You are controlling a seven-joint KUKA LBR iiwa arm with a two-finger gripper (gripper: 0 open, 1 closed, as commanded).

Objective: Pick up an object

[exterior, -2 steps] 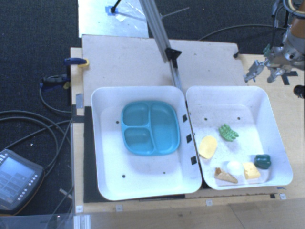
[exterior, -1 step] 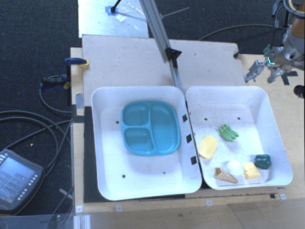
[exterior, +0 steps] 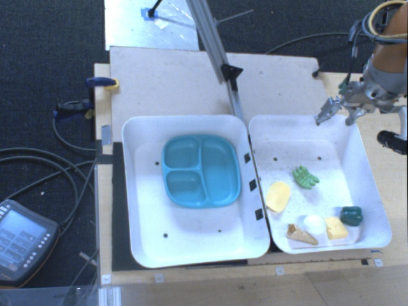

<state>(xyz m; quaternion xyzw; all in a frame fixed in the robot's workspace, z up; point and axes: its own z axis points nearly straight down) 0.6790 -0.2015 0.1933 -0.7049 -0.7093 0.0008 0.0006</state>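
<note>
Objects lie in the right bin (exterior: 366, 164): green leafy piece (exterior: 306, 177) centrally, yellow slice (exterior: 278, 196) at eight o'clock. The hand (exterior: 336, 113), fingers spread wide and holding nothing, hovers over the bin's twelve o'clock rim.

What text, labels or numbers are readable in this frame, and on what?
No legible text anywhere.
Pendant screen, bottom left: shows a grid of fields, too blurred to read.
Blue divided tray: no markings.
Black tabs along the seam between the bins: no readable print.
Blue tape at the stand's foot: blank as far as can be seen.
Claw and toy food items: no labels visible.
</note>
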